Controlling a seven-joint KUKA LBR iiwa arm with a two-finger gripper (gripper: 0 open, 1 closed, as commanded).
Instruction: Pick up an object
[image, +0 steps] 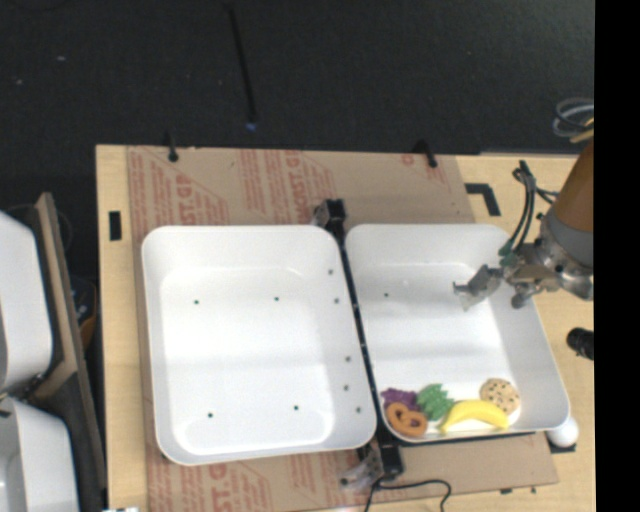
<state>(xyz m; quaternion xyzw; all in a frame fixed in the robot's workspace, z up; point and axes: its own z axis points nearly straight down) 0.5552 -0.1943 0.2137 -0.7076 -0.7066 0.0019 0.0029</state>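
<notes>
- Toy foods cluster along the near edge of the right bin (520, 340): a yellow curved banana (474, 414), a round tan cookie (500, 395) with dark specks, a leafy green piece (435, 399), a small purple grape bunch (399, 398), and an orange-brown ring-shaped piece (406, 421).
- They lie touching or just beside one another; fine detail is too small to read.
- The claw (488, 284) hangs over the far right part of that bin, well apart from the toys; nothing sits between its grey fingers, and how far they spread cannot be told.
- The arm (572, 215) is cut off at the right.
- The left bin (160, 300) is smooth white plastic with rounded corners, on a tan table (230, 185) printed with red lettering.
</notes>
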